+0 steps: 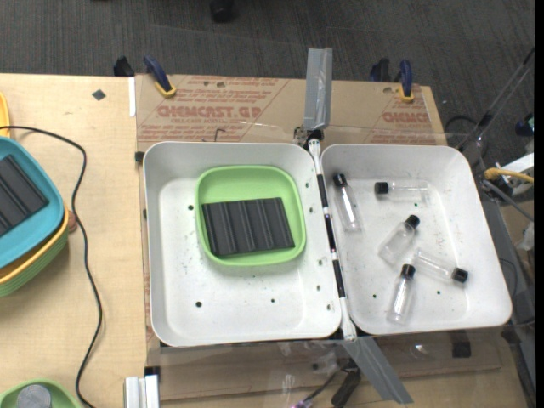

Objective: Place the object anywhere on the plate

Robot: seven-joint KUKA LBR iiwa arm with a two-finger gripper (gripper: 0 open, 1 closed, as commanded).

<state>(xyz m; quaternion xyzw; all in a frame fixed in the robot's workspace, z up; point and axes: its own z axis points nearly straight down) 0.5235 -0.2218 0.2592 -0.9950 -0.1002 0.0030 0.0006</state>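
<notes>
Vial [400,291] nearest, right bin [476,313]; green plate [289,185] left bin [170,313].

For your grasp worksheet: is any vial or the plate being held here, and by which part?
Nothing is held: the vials lie loose in the right bin; the green plate sits untouched.

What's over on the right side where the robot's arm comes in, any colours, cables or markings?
At that edge lie loose cables, one white with a yellow tip, beside the right bin of clear, black-capped vials. The left bin holds a green plate.
</notes>
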